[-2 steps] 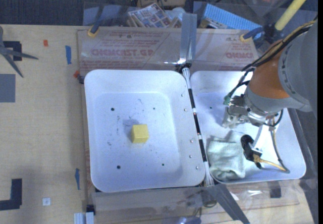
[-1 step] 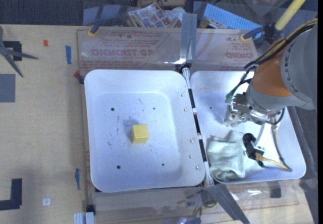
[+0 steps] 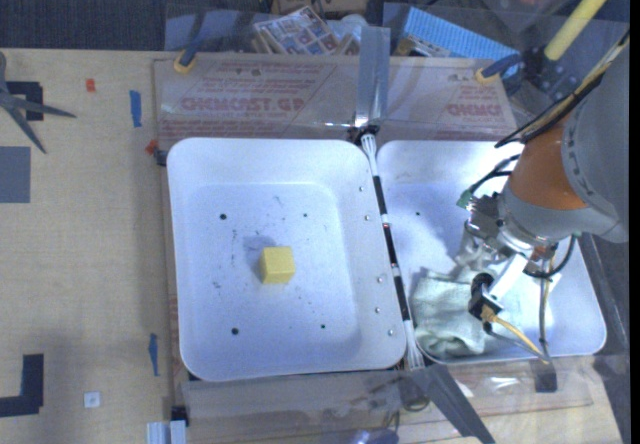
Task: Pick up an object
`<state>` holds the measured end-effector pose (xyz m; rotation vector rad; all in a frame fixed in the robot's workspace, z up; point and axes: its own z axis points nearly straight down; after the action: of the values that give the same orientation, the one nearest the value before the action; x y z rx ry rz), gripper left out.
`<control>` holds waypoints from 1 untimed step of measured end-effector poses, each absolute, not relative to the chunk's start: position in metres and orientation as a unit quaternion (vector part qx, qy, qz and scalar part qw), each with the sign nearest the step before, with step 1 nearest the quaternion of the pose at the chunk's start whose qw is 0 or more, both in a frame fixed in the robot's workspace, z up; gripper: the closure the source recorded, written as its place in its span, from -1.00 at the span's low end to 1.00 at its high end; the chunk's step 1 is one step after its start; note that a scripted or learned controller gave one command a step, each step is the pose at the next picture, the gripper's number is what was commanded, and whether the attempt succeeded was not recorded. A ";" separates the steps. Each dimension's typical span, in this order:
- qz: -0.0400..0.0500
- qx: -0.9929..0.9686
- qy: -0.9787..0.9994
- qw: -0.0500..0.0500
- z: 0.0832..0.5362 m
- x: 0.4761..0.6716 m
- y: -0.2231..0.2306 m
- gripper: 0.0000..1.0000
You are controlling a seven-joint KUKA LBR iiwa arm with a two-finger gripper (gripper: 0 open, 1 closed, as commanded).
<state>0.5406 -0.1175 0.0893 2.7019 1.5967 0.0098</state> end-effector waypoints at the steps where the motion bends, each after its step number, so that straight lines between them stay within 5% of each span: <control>1: 0.003 0.678 0.735 0.005 0.089 0.563 -0.131 1.00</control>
<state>0.5634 -0.1309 0.0891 2.1247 2.3010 0.0089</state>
